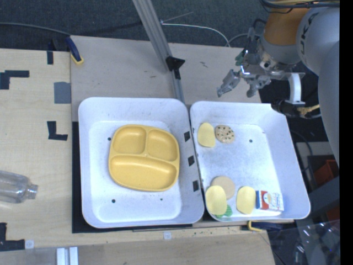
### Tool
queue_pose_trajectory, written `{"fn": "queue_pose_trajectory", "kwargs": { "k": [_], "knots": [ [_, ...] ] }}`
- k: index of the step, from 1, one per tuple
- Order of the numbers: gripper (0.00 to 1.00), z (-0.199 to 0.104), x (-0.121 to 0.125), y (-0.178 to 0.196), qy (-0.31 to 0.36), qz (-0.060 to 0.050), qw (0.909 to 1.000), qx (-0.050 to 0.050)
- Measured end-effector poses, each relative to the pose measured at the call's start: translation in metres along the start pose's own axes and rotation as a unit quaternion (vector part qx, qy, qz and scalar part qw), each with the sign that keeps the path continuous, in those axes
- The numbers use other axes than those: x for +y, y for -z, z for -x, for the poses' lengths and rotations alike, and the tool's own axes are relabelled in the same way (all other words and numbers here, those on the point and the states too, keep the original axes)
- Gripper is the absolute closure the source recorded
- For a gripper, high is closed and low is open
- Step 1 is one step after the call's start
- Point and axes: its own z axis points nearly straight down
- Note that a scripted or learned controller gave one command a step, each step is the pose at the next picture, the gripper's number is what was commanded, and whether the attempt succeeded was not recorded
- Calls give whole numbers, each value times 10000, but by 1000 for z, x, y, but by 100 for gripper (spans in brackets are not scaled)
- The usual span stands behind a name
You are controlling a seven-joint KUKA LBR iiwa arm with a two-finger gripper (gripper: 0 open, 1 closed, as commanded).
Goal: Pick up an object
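The right bin point(276, 148) holds several small items. Near its far left lie a pale yellow piece point(206, 134) and a speckled cookie point(224, 133). Along the near edge sit a tan disc point(223, 184), two yellow pieces point(216, 199) point(245, 200) and a small red, white and blue carton point(269, 201). My gripper point(240, 88) hangs above the bench just beyond the right bin's far rim. It is open, with nothing between its fingers point(226, 86).
The left bin point(94, 148) carries a yellow divided plate point(144, 157). A slanted metal pole point(154, 26) ends at a black foot between the bins' far corners. A clear bottle point(16, 187) lies on the bench at far left. Cables trail behind the arm.
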Motion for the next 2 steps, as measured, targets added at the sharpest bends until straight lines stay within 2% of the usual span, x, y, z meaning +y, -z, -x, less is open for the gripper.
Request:
{"fn": "queue_pose_trajectory", "kwargs": {
  "k": [1, 2],
  "knots": [
    [0, 18, -76, -49, -26, -48, 10000, 11],
    [0, 89, -150, -51, -57, -22, 10000, -4]
  ]
}}
